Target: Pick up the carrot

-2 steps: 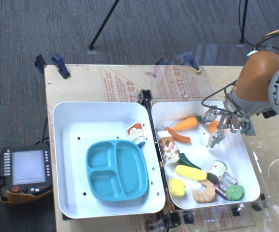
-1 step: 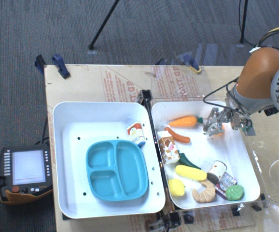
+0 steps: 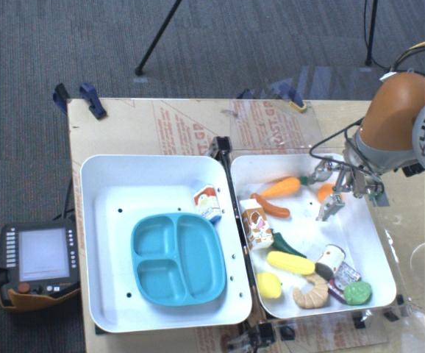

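We are on the approach: the tool (image 3: 329, 190) hangs open and empty over the right bin (image 3: 386, 256) — the carrot (image 3: 281, 188) lies just left. Next, shift left and descend.

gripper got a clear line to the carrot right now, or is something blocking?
Probably yes. The carrot lies exposed near the right bin's back wall, nothing on top. The gripper hangs just to its right. The hot dog sits close beside it and may get nudged.
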